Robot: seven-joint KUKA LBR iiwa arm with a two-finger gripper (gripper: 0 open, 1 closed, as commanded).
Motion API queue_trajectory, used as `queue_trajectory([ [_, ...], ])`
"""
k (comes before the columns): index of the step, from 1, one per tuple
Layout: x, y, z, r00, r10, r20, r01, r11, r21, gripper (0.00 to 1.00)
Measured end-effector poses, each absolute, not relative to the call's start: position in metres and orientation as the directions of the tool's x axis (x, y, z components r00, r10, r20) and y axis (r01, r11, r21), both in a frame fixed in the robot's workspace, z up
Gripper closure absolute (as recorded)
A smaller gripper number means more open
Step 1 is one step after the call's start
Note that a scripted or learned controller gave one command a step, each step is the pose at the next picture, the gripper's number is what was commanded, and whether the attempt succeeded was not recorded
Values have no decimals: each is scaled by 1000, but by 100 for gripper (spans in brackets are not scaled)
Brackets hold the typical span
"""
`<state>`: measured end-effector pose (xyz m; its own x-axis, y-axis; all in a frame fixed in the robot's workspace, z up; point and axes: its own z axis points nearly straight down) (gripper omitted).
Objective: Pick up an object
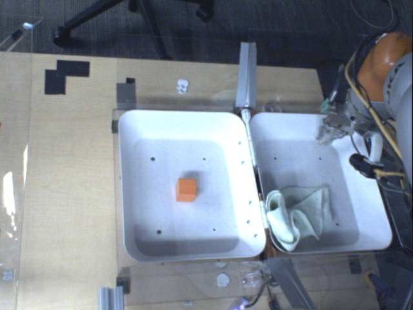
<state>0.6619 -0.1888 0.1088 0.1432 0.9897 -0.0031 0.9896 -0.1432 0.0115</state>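
Here, orange cube [186, 190] left bin [135, 173], hand [328, 133] well apart, right.

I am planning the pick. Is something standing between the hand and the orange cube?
Only the raised rims where both bins meet lie between the hand, over the right bin's far corner, and the orange cube.

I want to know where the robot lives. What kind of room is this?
Probably a robot lab or workshop. A wooden bench holds two white bins, one with an orange block, one with a crumpled cloth. An office chair base stands on dark carpet behind.
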Motion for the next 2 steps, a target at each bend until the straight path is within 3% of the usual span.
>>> queue_trajectory([
  [1, 664, -188, 121, 137, 991, -5, 990, -137, 17, 100],
  [2, 667, -193, 216, 141, 990, -1, 990, -141, 7, 100],
])
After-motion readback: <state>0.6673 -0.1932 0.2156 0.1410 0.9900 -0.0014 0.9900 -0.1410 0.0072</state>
